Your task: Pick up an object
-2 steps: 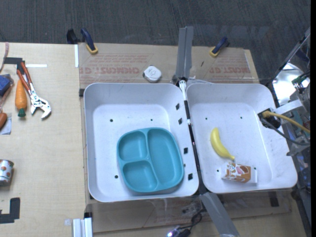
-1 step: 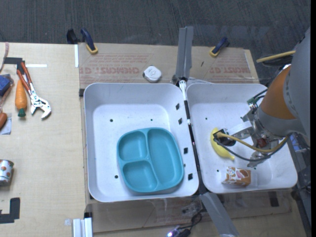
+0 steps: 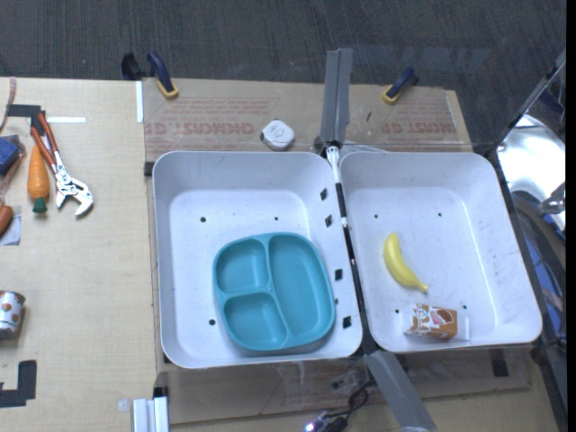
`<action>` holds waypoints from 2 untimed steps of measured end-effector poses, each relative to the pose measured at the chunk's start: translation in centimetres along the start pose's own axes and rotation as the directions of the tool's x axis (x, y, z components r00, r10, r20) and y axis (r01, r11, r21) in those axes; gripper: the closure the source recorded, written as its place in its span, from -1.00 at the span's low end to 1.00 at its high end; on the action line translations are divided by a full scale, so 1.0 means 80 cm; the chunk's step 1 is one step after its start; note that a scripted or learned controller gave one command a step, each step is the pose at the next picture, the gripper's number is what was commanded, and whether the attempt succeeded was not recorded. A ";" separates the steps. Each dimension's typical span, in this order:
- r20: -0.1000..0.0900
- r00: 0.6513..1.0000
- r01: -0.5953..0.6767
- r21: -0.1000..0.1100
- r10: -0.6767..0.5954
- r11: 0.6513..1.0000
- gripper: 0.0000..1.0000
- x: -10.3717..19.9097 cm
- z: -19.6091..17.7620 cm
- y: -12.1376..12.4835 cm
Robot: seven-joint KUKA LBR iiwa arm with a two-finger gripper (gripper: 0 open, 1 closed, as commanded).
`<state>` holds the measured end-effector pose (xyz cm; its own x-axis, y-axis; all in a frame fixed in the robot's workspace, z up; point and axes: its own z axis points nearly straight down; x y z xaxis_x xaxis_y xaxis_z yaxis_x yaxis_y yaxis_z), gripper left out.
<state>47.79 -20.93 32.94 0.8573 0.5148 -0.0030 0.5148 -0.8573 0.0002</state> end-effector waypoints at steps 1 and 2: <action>0.003 0.943 -0.332 0.003 0.332 0.943 -1.00 0.019 0.135 -0.033; 0.002 0.943 -0.334 0.004 0.334 0.943 -1.00 0.065 0.240 -0.110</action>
<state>47.65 -10.74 13.71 0.9799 0.1994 -0.0049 0.1994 -0.9799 -0.0025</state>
